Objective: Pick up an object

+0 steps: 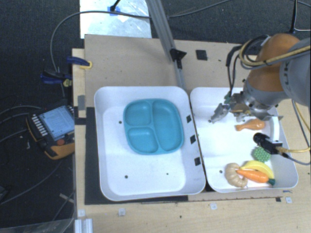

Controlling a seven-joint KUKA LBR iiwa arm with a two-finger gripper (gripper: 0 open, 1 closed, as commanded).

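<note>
Blue tray [153, 126]: lying smooth, three-sectioned, in left bin [109, 178]
Gripper [217, 114]: hovering over right bin [214, 174]; fingers' spread unclear
Carrot [253, 176]: touching curved banana [259, 167]

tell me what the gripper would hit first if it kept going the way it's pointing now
The gripper points down and left over the right bin. Straight on, it would probably meet that bin's bare white floor first, then the wall toward the left bin. Depth is hard to judge from above.
</note>
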